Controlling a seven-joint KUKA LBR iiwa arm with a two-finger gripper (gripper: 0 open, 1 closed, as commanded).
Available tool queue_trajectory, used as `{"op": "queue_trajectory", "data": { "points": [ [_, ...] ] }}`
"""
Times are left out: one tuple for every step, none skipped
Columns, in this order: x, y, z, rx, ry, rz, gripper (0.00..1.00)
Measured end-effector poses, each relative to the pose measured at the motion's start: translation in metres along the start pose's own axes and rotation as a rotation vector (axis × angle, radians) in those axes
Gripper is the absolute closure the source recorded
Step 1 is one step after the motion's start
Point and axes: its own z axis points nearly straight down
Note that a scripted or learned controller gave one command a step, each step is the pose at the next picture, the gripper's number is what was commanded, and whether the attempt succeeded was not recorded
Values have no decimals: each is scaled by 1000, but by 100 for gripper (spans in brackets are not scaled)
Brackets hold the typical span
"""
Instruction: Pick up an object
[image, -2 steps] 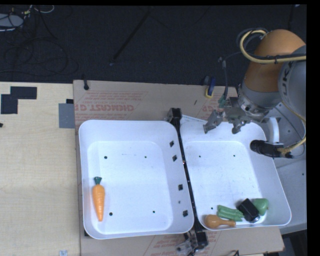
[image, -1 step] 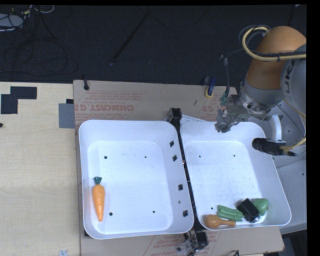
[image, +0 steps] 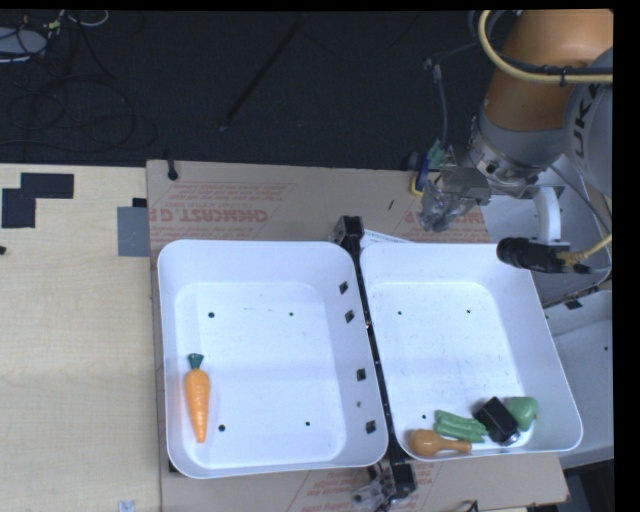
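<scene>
An orange toy carrot (image: 197, 399) with a green top lies near the front left corner of the left bin (image: 180, 262). In the right bin (image: 545, 330), at its front edge, sit a tan pear-shaped piece (image: 437, 443), green pea pods (image: 460, 426), a black block (image: 496, 419) and a green rounded piece (image: 522, 409), all close together. My gripper (image: 437, 212) hangs above the back rim of the right bin, well away from all these objects, with nothing between its fingers that I can see.
The bins sit side by side on a cardboard sheet (image: 270, 200), joined by a black divider (image: 362, 340). A black cylinder (image: 530, 254) sticks out over the right bin's back right corner. Wooden bench surface (image: 70, 350) lies to the left.
</scene>
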Motion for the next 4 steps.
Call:
{"op": "queue_trajectory", "data": {
  "points": [
    [51, -1, 0, 7, 0, 1, 100],
    [98, 0, -27, 6, 0, 0, 100],
    [154, 1, -190, -9, 2, -1, 100],
    [259, 0, -226, 5, 2, -5, 100]
  ]
}}
